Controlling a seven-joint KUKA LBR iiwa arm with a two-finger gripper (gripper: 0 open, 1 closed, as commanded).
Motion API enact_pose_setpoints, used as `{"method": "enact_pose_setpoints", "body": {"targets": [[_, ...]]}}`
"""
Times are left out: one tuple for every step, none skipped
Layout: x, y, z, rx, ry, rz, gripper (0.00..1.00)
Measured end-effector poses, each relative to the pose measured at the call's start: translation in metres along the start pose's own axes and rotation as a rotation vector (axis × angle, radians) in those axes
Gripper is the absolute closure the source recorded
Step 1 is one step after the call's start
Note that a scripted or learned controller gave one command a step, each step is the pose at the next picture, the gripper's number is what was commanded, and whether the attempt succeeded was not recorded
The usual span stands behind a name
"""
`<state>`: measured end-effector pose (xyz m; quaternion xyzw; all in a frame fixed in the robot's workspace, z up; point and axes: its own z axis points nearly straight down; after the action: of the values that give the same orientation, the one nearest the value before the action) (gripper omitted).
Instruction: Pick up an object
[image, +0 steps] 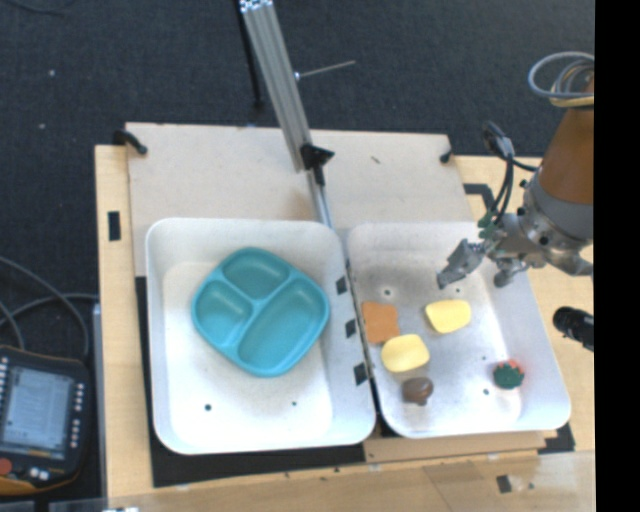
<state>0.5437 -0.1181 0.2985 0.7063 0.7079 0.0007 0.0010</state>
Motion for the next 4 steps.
{"method": "enact_pose_setpoints", "body": {"targets": [[0.0, 0.0, 0.0, -0.001, 0.0, 0.001, 0.0], [-0.002, 0.0, 0.063, 0.007, -0.001, 0.003, 0.0], [-0.008, -0.009, 0.12, 0.007, 0.0, 0.004, 0.0], [-0.016, -0.01, 0.182, 0.007, 0.0, 0.004, 0.0]]}}
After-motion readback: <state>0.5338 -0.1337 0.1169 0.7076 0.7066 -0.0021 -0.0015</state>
